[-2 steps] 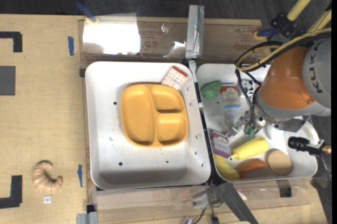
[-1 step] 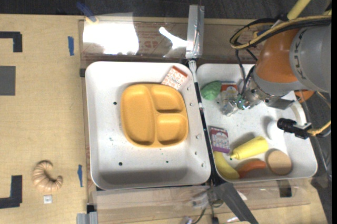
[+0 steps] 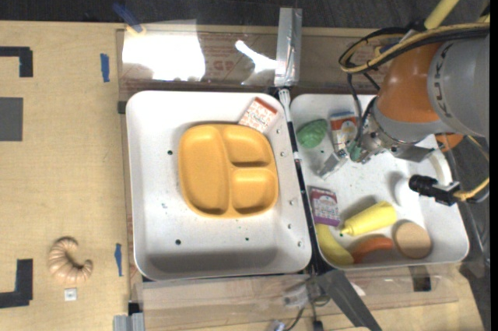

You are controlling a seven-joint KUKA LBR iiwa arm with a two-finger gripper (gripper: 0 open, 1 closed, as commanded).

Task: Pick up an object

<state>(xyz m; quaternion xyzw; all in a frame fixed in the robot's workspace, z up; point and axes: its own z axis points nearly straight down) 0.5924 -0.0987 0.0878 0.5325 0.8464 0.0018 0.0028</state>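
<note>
Banana half hidden under yellow bottle; end effector indistinct.

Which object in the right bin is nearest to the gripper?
The green round object, left of the gripper; the yellow bottle and banana lie farther down.

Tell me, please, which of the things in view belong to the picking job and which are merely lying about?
Belonging to the job:
gripper, over the right bin
green ball
yellow bottle
banana
purple packet

Lying about:
yellow divided tray in the left bin
croissant on the bench
</note>
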